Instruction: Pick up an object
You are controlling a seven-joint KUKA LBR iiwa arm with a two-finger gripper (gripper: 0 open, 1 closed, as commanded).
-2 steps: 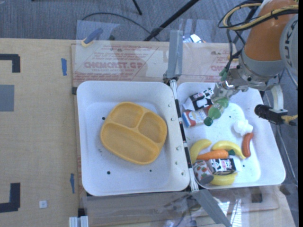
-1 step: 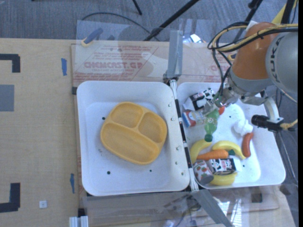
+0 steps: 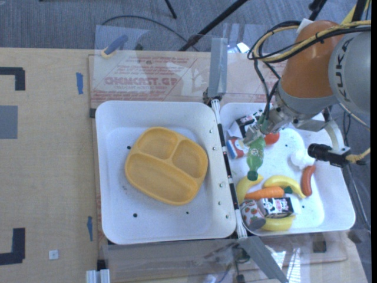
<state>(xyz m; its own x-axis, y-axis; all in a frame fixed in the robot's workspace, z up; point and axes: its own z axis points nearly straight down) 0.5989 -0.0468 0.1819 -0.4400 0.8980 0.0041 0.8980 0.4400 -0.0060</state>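
Green bottle [image 3: 255, 156] lies in the right bin [image 3: 339, 214], its top just under the tool [image 3: 264, 127]; whether the tool grips it I cannot tell. Arm [image 3: 347, 63] reads "KU". Left bin [image 3: 112, 217] holds a yellow plate [image 3: 166, 164].

The two bins [image 3: 112, 175] look like smooth matt white plastic, and the divided yellow plate [image 3: 166, 165] at the left bin's centre is matt plastic too. In the right bin, the green bottle [image 3: 255, 157] at nine o'clock and the orange carrot [image 3: 265, 192] at six look glossy plastic. The bench [image 3: 41, 158] reads as dull brown cardboard.
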